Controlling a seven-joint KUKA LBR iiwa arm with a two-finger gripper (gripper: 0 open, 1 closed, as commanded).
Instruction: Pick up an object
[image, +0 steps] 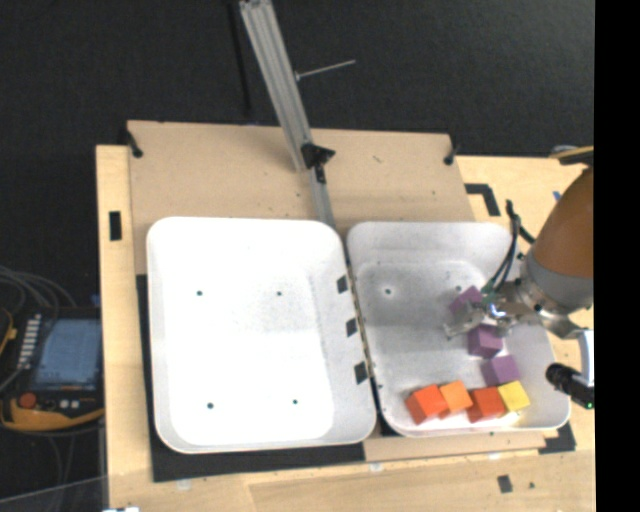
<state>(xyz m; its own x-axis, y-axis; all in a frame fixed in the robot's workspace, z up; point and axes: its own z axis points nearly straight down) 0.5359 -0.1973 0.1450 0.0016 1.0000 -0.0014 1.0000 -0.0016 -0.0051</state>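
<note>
Bench (115, 300) pale wood, dark floor (60, 70) around; jaws (478, 318) among purple blocks (486, 342), grip unclear.

Two white bins: left bin (250, 330), right bin (420, 270). Surface (290, 170) tan. Purple blocks (486, 342), orange blocks (430, 403), one red-orange block (487, 403), one yellow block (515, 396). Arm (565, 245) grey with an orange band. Floor (60, 80) black.

Arm (572, 235): rounded orange casing above a grey wrist section
Cables (514, 240): thin and dark, running alongside the wrist
End effector (487, 312): small, pale grey metal, details blurred
Side fitting (570, 385): black, cylindrical
</note>
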